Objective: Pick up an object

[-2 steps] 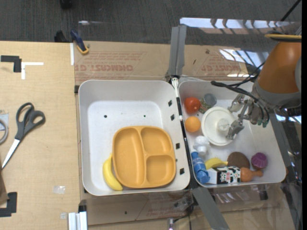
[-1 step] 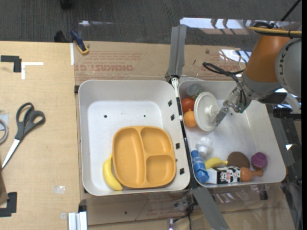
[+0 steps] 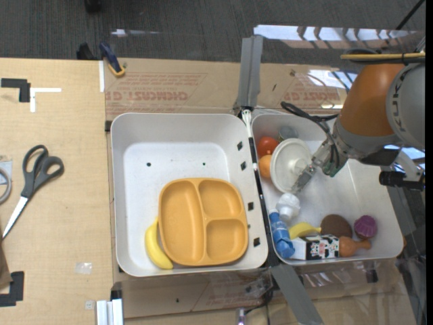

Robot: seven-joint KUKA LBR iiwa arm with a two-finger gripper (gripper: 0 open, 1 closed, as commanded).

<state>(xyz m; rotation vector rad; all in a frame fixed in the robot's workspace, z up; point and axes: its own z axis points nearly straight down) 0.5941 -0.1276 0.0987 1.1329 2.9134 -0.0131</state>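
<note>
Hovering tool (image 3: 308, 175) at white bowl (image 3: 289, 161) rim in right bin (image 3: 385, 215), likely lining up; grip state unclear.

A: How is the light?

B: Bright and even, mostly from overhead. The two white bins (image 3: 122, 202) read almost blown out along their rims, yet the floor at the top stays dark.

A: Any glare?

B: Yes, a streaked blue-white reflection on the shiny surface (image 3: 325, 36) at upper right (window-like bars across it). The clear plastic near the bottom edge glints too.

A: Shadows?

B: Soft ones. The yellow divided plate (image 3: 203, 222) casts a faint shadow on the bin floor, and the scissors (image 3: 30, 181) have a thin, tight one.

A: Sharpness?

B: Fair in the middle; the arm (image 3: 379, 107) looks slightly soft, and small things are grainy.
</note>
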